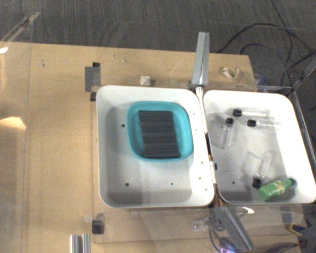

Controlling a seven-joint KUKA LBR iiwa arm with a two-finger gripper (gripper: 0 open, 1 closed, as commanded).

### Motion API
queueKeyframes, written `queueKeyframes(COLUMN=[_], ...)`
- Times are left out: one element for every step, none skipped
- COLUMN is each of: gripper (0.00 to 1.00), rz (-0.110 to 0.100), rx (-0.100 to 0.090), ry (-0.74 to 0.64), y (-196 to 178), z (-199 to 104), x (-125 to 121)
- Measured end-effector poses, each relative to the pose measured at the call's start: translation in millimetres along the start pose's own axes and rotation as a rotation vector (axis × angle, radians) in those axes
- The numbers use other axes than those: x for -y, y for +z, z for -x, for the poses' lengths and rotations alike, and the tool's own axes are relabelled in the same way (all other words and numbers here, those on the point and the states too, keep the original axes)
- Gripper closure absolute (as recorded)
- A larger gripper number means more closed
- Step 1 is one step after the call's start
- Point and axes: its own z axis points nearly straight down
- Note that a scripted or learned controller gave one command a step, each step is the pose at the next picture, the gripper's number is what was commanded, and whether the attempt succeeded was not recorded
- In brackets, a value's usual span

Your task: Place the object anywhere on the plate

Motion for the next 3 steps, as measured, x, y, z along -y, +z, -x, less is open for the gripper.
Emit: queueKeyframes(gripper=[0.00,0.00,0.00], rz=[0.000,0.000,0.000], rx=[0.000,0.000,0.000], ry=[0.140,0.273,0.291], y=[-0.2,-0.2,-0.2], z=[0.2,0.3,0.2], x=[-0.1,-0.1,-0.1])
